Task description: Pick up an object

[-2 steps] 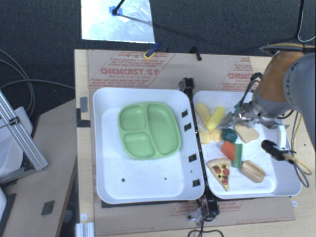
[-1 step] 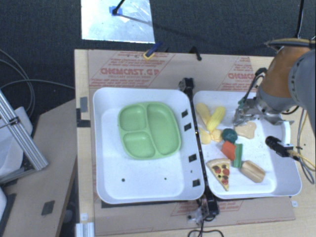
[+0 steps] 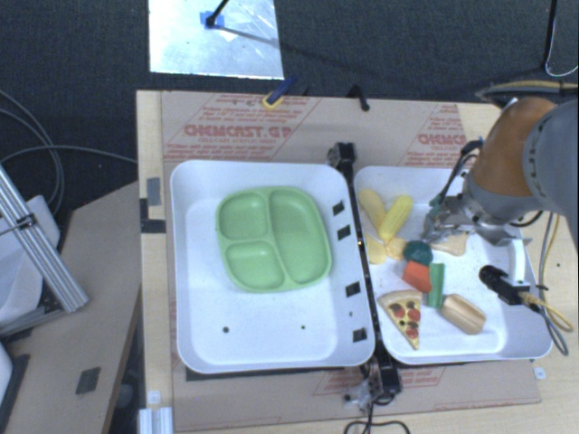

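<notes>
Bins, two, white and shallow, side by side on my bench. Left bin (image 3: 194, 333): one green divided tray (image 3: 273, 239), lying flat, nothing else with it. Right bin (image 3: 525, 337): toy food, crowded toward its left half. Far-left in it I log a yellow corn piece (image 3: 395, 217), long axis running far to near; nearer, a teal piece (image 3: 418, 252) touching an orange-red block (image 3: 417, 275) and a green stick (image 3: 437, 284); near edge, a pizza slice (image 3: 404, 316) and, just right of it, a tan bread roll (image 3: 463, 314). Gripper (image 3: 443, 224) sits low over the bin's far-middle, above a pale flat item I cannot identify; whether its grip is apart or closed I cannot tell. Corn lies just left of it, the nearest clear candidate in my judgement; the teal cluster crowds any approach from the near side.
</notes>
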Available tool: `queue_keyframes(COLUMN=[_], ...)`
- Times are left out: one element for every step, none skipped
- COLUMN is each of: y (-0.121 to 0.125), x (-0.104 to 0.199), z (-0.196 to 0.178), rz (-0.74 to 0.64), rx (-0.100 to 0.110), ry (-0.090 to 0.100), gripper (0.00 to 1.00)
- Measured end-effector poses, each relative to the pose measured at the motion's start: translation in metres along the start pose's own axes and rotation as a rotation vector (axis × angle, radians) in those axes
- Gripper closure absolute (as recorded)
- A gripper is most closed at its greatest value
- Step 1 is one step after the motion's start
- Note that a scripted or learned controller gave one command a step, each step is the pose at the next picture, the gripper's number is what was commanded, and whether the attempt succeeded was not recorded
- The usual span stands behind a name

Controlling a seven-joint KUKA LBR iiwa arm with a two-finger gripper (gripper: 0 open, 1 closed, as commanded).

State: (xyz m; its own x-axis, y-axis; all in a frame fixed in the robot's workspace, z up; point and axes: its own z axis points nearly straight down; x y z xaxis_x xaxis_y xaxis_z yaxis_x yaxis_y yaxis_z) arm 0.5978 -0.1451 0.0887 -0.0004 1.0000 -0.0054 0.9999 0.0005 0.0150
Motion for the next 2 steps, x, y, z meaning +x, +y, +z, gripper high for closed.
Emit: queue_keyframes(y=[0.0000, -0.0019], x=[0.0703, 0.0658], z=[-0.1029, -0.0965], rz=[-0.011, -0.003], rx=[0.004, 0.012], ry=[0.007, 0.005], gripper=[1.00, 0.00])
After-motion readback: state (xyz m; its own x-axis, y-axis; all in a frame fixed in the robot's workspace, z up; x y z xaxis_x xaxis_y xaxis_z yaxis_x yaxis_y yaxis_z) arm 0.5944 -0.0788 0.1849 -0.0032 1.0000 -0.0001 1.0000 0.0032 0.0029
